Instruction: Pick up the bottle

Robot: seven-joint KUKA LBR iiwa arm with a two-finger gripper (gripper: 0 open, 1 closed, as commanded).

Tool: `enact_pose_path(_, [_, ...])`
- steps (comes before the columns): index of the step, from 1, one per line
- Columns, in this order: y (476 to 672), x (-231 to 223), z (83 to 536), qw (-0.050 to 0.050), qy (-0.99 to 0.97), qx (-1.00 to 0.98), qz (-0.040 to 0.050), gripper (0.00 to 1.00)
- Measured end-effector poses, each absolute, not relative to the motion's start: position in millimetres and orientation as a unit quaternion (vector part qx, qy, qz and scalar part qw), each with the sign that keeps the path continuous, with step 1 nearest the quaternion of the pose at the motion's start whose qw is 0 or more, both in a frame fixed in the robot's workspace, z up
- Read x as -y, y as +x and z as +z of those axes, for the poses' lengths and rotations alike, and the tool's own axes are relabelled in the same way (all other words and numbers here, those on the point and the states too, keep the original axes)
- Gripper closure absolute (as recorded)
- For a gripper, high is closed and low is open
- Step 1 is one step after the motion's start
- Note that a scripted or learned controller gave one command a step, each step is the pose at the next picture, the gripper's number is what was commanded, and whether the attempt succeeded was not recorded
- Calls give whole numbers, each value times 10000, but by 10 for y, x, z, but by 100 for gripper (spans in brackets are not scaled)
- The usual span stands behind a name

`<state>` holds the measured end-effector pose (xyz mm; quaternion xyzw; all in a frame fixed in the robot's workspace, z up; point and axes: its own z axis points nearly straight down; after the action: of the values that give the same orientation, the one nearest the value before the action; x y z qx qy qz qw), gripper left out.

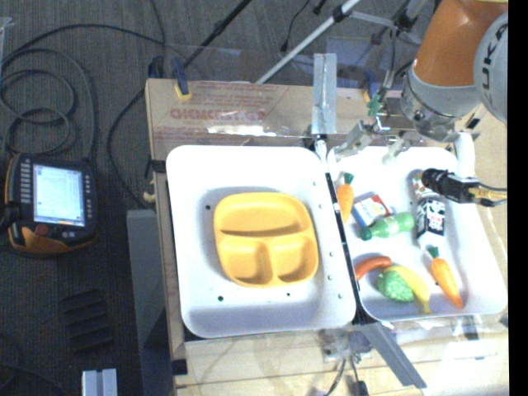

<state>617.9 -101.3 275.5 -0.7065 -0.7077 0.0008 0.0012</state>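
The end effector (pixel 388 139) hangs over the far edge of the right shallow white bin (pixel 487 291), its metal parts spread above the rim; whether it is released or clenched I cannot tell from this slant. Nothing sits in it, so the grasp is not yet made. The green plastic bottle (pixel 388 227) lies on its side near the middle of that bin, just beside a small blue and red carton (pixel 370 209), which likely crowds one flank of any grasp. An orange toy carrot (pixel 345 195) lies by the dividing wall, a black and white carton (pixel 430 217) to the right. In the left white bin (pixel 186 221) rests a yellow compartment tray (pixel 266 239), well apart and no hindrance.
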Motion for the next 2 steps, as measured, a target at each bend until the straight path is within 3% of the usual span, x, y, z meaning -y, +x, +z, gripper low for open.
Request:
enact_pose_path(1, [5711,1626,1763,8,-7060,7083,14,0])
enact_pose_path(2, [5537,1944,1057,6,-6841,7294,-4,0])
